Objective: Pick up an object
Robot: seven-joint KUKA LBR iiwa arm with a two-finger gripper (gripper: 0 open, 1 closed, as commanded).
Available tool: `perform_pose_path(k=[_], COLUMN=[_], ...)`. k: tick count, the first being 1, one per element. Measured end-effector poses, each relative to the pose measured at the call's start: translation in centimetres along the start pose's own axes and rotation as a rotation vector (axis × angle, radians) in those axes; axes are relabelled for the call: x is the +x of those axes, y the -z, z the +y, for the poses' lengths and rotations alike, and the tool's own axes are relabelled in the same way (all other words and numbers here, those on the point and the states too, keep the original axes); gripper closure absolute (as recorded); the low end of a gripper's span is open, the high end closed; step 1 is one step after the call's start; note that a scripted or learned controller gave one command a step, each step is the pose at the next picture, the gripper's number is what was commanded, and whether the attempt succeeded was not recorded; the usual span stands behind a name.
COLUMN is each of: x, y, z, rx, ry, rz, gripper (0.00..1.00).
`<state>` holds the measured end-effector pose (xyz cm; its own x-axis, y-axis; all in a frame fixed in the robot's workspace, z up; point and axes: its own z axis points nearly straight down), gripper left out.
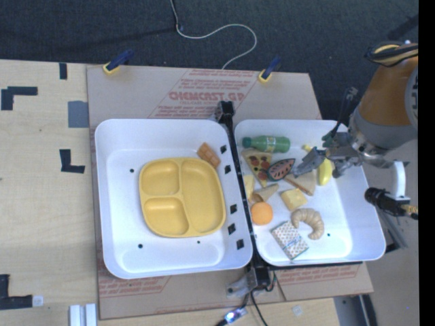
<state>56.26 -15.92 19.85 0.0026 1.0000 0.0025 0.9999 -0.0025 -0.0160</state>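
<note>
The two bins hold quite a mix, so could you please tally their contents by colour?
Yellow: 4, the divided plate, two cheese wedges and a small yellow piece beside the tool.
Green: 1, bottle.
Orange: 1, ball.
Other colours: 6.
Total: 12.

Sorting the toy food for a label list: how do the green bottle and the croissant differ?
The green bottle is green and straight, lying on its side at the back of the right bin; the croissant is tan and curved, lying nearer the front. Both rest loose in that bin.
</note>
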Motion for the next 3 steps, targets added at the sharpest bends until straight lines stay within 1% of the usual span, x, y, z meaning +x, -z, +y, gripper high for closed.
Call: perform_pose_path(k=[1, 2, 3], x=[0.0, 0.8, 0.7], y=[0.8, -5.5, -10.6], z=[0.3, 0.1, 0.2], rx=[-0.014, -0.008, -0.015], ry=[0.004, 0.004, 0.003], rz=[-0.002, -0.001, -0.006], gripper=[0.0, 0.0, 0.0])
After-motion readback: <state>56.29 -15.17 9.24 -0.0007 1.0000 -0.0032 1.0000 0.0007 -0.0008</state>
